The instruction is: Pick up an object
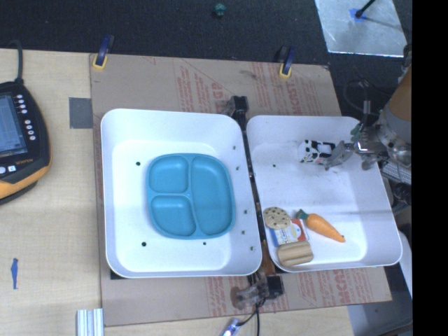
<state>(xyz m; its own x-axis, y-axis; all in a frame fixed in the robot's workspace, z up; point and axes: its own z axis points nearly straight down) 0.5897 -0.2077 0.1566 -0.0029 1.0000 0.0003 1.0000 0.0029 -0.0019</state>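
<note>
Two shallow white bins sit side by side on the bench before us. We see the left bin (112,187) holding a blue divided plate (190,195) with three compartments, lying flat near its middle.

We find the loose objects in the right bin (378,215). Toward its upper part lies a small black-and-white toy (313,150), patched like a cow, its body white with dark blotches; it is too small for us to read more of its shape. Along the near edge we see an orange carrot (324,227) with a green top, lying at a slant with the green end toward the bin's middle. Just left of it sits a round brown cookie (276,218) with dark specks, beneath that a small blue-and-white packet (285,236), and below that a tan, rounded block (295,254) against the front wall.

We see the gripper (341,154) reaching in from the right, low over the upper part of the right bin, its grey tip just beside the black-and-white toy. We cannot tell whether it touches the toy, and we cannot tell whether it is spread or closed.

Left of the bins, a black and orange handheld pendant (17,142) rests on the bench.
</note>
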